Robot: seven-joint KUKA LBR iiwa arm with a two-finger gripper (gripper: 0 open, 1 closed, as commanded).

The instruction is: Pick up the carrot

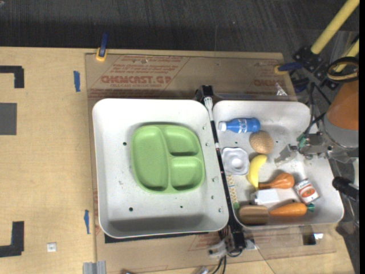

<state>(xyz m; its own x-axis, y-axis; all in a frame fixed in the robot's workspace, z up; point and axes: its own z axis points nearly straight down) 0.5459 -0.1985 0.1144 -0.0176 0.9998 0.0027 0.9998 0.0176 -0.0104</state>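
The carrot [288, 210], orange with a small green end on its right, lies flat along the near wall of the right bin [285, 112]. My gripper [288, 152] hangs over the right middle of that bin, reaching in from the right edge. It is well behind the carrot and apart from it, with a drumstick and a small can lying between them. Nothing shows in the gripper.
Crowding the carrot are a brown loaf-shaped piece [254, 214], a white box [270, 197], a red-labelled can [307, 191] and an orange drumstick [278, 182]. Further back lie a banana [256, 170], white cup [234, 160], brown ball [262, 142] and blue bottle [240, 125]. The left bin [108, 153] holds a green divided plate [168, 157].
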